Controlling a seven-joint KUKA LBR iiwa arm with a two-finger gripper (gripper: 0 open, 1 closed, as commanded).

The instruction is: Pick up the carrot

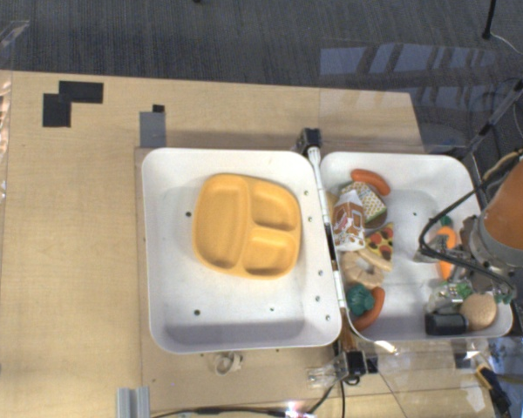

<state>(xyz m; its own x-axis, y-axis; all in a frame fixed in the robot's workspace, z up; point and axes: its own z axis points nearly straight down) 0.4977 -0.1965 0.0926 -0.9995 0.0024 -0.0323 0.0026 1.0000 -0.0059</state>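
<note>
The carrot (446,266) is a small orange piece near the right side of the right bin (410,181). Part of it is covered by dark gripper parts. My gripper (439,252) reaches in from the right, right over the carrot, below the grey wrist and the orange band (512,209). From this angle the carrot shows above and below the gripper tip. I cannot make out whether it is lifted off the bin floor.
The right bin also holds a sausage (370,180), a printed carton (356,214), a pizza slice (371,255), a green toy (360,299), a tan roll (479,310) and a black block (444,323). A yellow divided plate (247,225) lies in the left bin (166,320).
</note>
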